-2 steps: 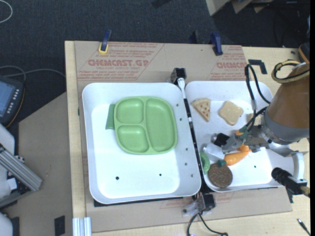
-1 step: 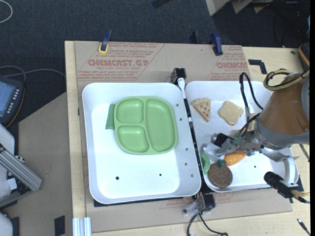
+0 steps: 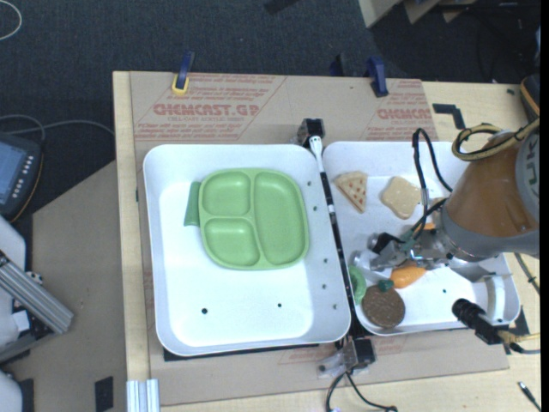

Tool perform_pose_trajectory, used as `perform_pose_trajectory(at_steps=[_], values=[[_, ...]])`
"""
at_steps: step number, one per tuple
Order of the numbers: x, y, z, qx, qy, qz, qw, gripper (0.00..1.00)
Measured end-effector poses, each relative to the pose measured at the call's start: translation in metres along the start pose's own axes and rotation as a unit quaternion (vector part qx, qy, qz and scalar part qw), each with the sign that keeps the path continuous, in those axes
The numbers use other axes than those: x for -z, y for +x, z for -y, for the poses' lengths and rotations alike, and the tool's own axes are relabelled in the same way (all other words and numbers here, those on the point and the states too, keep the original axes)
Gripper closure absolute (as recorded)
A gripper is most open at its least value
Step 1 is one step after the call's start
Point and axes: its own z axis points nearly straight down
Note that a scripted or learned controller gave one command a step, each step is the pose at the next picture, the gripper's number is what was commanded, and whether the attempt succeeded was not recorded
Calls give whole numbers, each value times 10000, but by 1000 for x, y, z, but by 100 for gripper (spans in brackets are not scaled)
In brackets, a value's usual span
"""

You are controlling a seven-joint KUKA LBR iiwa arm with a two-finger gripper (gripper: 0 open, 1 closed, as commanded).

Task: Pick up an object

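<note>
- Orange object (image 3: 408, 275): I see it in the right bin (image 3: 429, 316), just beside a brown disc (image 3: 383, 308).
- Gripper (image 3: 396, 258) sits right over it; I cannot tell how the jaws stand.
- Green plate (image 3: 254, 218) lies in the left bin (image 3: 171, 256).

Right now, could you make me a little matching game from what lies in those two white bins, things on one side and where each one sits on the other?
Things:
1. green divided plate
2. cheese wedge
3. brown round cookie
4. orange piece

Places:
A. right bin, near its front rim
B. left bin, middle
C. right bin, just beside the gripper
D. right bin, toward its back, close to the divider between the bins

Pairs: 1-B, 2-D, 3-A, 4-C
</note>
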Motion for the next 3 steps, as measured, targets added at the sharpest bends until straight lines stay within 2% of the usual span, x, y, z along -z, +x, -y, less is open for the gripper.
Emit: perform_pose_trajectory(at_steps=[1,2,3], values=[[15,-2,-5,-11,-97,38,9999,100],[60,-3,0,-6,41,35,10000,100],[119,5,-7,2,28,32,10000,100]])
